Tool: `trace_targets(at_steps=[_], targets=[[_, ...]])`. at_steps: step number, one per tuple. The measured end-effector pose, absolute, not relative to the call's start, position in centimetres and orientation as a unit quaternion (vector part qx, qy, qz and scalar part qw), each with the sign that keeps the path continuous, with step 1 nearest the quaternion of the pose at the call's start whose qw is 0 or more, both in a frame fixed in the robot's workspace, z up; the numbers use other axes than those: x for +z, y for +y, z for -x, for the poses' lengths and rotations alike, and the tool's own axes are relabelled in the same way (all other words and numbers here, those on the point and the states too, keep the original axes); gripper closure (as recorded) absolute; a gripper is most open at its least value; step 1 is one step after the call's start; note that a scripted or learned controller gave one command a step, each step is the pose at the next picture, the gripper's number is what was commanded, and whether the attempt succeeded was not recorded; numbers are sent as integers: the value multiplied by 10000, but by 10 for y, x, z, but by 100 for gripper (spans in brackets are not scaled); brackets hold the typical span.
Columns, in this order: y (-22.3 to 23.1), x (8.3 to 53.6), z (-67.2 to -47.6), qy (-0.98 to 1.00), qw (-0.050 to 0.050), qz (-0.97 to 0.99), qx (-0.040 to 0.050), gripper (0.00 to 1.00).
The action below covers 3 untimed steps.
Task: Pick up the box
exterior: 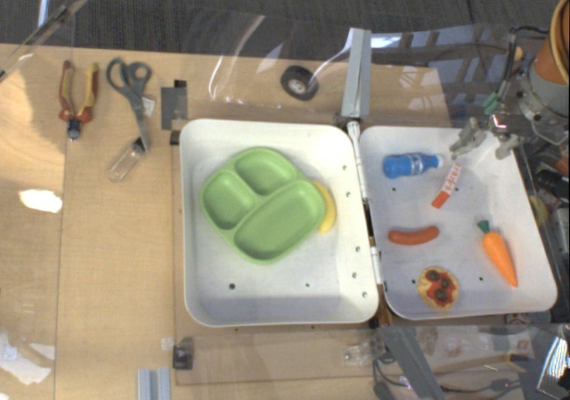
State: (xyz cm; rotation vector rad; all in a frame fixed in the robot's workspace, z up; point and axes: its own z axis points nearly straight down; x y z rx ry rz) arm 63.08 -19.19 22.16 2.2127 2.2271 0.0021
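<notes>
A small, narrow white and red box [448, 184] lies tilted on the floor of the right bin [525, 305], near its middle top. My gripper [485, 142] hangs over the bin's upper right part, up and to the right of the box. Its two fingers [464, 142] stand apart with nothing between them. The grey arm with its orange band [552, 60] comes in from the right edge.
The right bin also holds a blue bottle [410, 164] just left of the box, a sausage [414, 235], a carrot [499, 253] and a small pizza [438, 286]. In the left bin [267, 300] sits a green divided plate [264, 203] over a yellow item [327, 211].
</notes>
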Motion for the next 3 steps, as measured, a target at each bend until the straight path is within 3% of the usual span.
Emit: trace_targets(at_steps=[1, 2, 3], targets=[[-198, 87, -645, 6720, 34, -7405, 16, 0], [-198, 101, -648, 6748, 75, -7379, 24, 100], [-125, 217, -645, 6974, 30, -7166, 25, 100]])
